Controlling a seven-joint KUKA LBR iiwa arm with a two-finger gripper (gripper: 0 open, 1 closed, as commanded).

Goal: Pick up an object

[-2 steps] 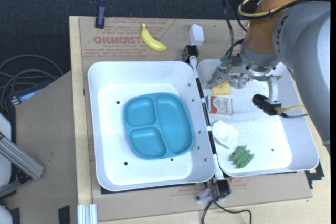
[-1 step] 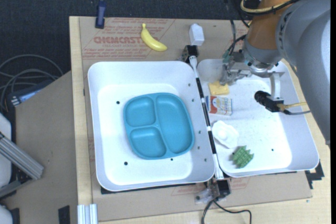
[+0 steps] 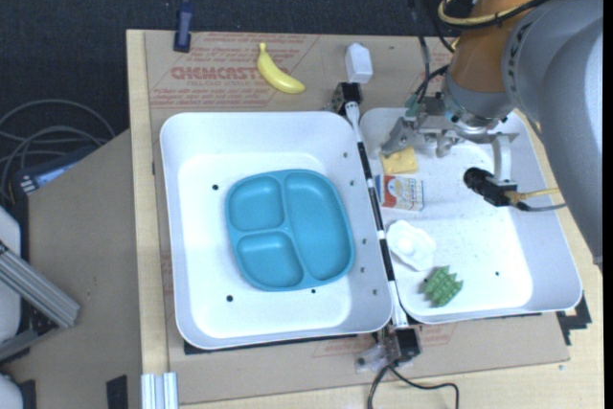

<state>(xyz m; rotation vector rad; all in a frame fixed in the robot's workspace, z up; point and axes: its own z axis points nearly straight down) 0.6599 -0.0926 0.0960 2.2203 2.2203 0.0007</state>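
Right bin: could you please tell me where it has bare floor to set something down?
The right bin is bare in its lower right, from the green toy and white lump across to the right wall. Its left side is crowded: yellow block, box, lump and toy line the left wall, with the gripper by the block.

Yellow wedge, carton, white lump, green toy lie in right bin.

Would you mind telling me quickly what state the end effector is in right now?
End effector: open or closed cannot be told from this view.
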